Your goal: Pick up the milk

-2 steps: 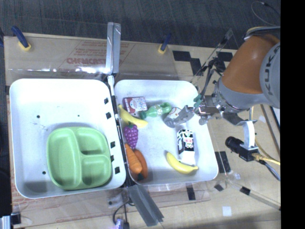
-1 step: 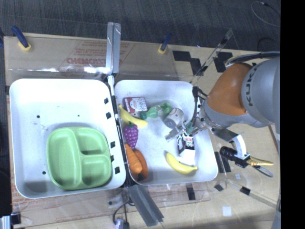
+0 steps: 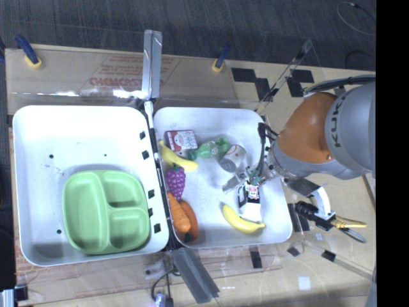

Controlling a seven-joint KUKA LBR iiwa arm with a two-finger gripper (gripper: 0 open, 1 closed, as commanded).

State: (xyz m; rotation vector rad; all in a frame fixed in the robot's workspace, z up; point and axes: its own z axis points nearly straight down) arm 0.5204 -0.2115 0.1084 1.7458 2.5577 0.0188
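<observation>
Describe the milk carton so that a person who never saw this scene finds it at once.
Look in the right white bin, toward its right wall, just below the gripper. The milk is a small white and dark carton just above a banana. It is the only box-shaped thing on that side.

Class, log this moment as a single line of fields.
task: pick up milk | gripper: above milk carton | carton: right bin, beside banana | lifted: not evident
</observation>
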